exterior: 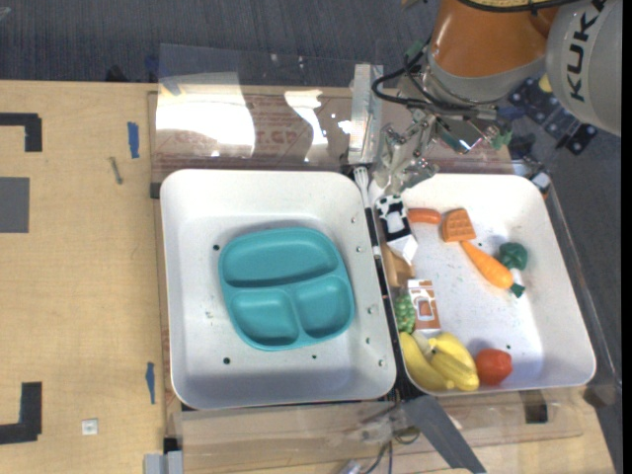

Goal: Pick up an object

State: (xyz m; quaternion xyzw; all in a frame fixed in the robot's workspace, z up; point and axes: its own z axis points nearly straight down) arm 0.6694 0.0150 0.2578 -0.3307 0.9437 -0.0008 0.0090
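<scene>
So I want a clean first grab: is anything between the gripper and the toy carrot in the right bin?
Nothing visible blocks it. The gripper hangs at the right bin's upper left rim; the toy carrot lies exposed mid-bin, with an orange block near its upper end.

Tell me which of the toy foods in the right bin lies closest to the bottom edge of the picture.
The yellow banana bunch, in the right bin's lower left corner. The red tomato beside it sits slightly higher, and the carrot and broccoli lie farther up.
</scene>
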